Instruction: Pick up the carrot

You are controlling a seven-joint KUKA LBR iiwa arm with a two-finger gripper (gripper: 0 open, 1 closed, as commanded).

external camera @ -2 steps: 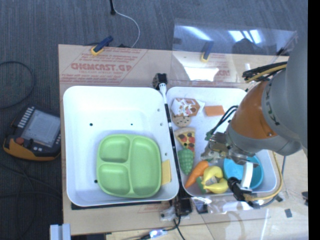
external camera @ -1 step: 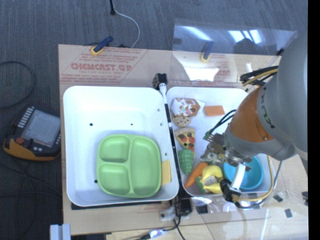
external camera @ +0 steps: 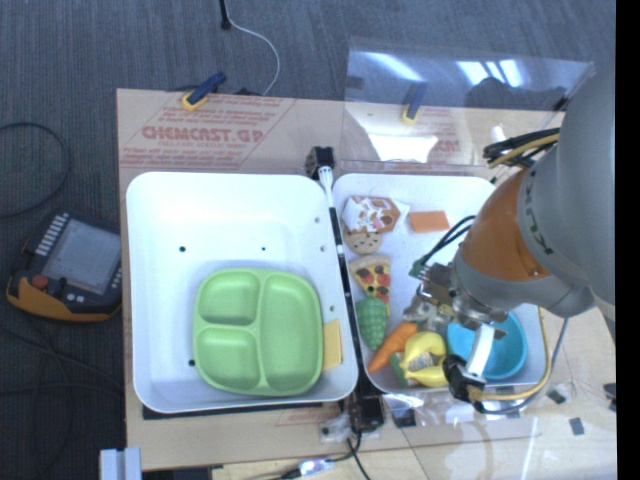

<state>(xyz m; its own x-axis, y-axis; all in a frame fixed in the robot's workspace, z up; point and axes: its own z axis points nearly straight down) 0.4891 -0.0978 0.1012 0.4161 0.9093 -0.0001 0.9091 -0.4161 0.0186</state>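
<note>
The orange carrot [external camera: 391, 344] lies slanted near the front of the right bin [external camera: 400, 190], between a green ridged vegetable [external camera: 373, 320] and a yellow banana-like toy [external camera: 424, 359]. My gripper [external camera: 432, 303] hangs just above and to the right of the carrot, at the end of the grey arm with its orange band [external camera: 500, 240]. Its fingers point down toward the pile of toy food. Nothing shows clearly between them.
The left bin [external camera: 190, 213] holds a green divided plate [external camera: 258, 331] with a yellow slice [external camera: 332, 344] beside it. The right bin also has a cookie-like piece [external camera: 369, 214], a pizza slice [external camera: 373, 276], an orange block [external camera: 429, 222] and a blue bowl [external camera: 503, 346].
</note>
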